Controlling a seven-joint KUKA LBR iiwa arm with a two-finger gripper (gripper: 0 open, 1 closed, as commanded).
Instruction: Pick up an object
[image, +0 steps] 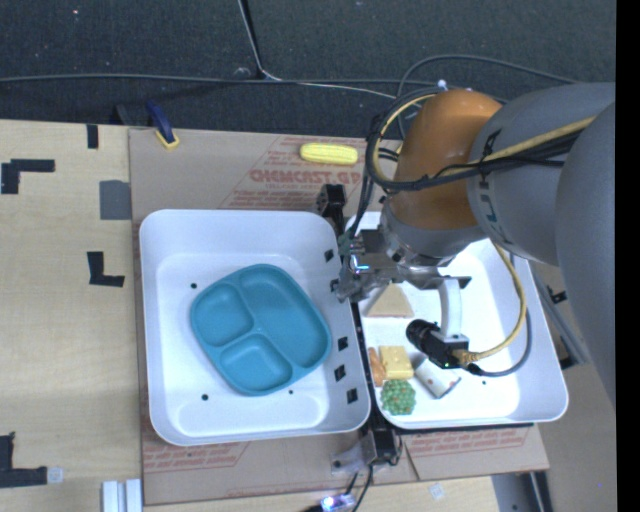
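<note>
Tan wedge (392, 301) lies just beside pincer (350, 276), in the bin under the arm (530, 400), close to the dividing rim. Pincer grip: cannot tell. Yellow block (397, 360) and green piece (399, 397) lie further off along that rim. Across it, blue plate (260, 328) sits mid-bin with open floor around it.

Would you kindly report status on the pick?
End effector at left edge of right bin. Tan wedge beside it. Rim of left bin close.

The left bin (170, 240) holds a divided plate (260, 328), the right bin (520, 395) food pieces (397, 362).
</note>
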